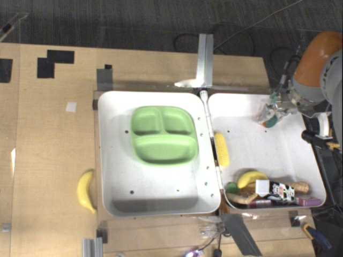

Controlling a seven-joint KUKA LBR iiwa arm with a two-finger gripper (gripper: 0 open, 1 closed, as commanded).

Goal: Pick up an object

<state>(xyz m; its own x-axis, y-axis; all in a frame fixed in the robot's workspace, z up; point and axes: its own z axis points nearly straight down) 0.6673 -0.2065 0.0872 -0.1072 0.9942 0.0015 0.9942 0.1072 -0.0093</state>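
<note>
One gripper (270, 114), parked at the top right corner of the right bin (300, 146), hanging off the grey arm (321, 82) with the orange band. I can't tell its state from this angle: the tip is a small blur of metal with a bit of green-teal in it, and I can't say if that's part of the tool or something it's carrying. I'm treating it as carrying nothing.

Risks I see from here:
- The gripper is well apart from every pickable item. The clutter sits along the bottom wall of the right bin, so any descent at the current spot likely closes on bare bin floor.
- That clutter is packed tight: banana (251, 179), white block (262, 186), black-and-white bottle (285, 190), pink marker (309, 201), a green piece (231, 187), all touching or overlapping. A grasp there could catch two things or push them against the wall and slip.
- The corn cob (221, 149) lies right against the divider between bins, so one finger may hit the wall.

Likeliest target, my call: the corn cob. It's yellow, elongated, lying flat, alone, at the left edge of the right bin.

Left bin (115, 197) has a green divided plate (163, 134), flat and wide, poor for a two-finger pinch. A second banana (86, 191) is outside on the bench (48, 143), left of the left bin, probably out of scope.
</note>
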